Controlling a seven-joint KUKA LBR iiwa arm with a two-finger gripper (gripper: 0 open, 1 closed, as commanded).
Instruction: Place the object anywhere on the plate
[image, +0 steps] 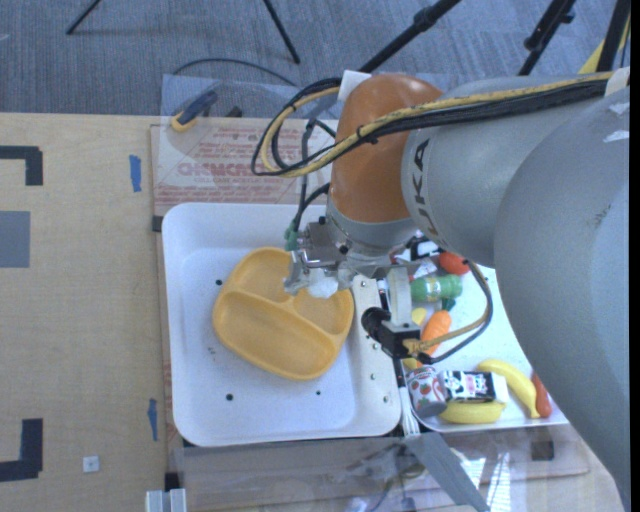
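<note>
Closest to the lens: grey arm (560, 200), taking up the right side and reaching in toward the left, with an orange band (375, 140) above the wrist and yellow-and-black cables (300, 130) looped beside it. Below the band, pincer (303, 272), down over the left bin (190, 300) at the far right edge of the yellow plate (275, 330). Released or clenched: cannot tell, the tip being blurred and partly hidden by the wrist. Right against the pincer, on its right side, small white object (323, 288), at the plate's rim near where the far compartment meets the larger near one. Resting on the plate or hanging just above it: cannot tell. Gripped or not: likewise unclear. Plate divided into compartments, lying flat in the middle of the left bin, turned corner-wise to the bin's walls. Over in the right bin (495, 335): green bottle (437, 290) on its side, carrot (437, 326) just beneath it, red-and-white carton (452, 386) nearer the front, two bananas (497, 378) beside the carton. All of these well apart from the white object.
</note>
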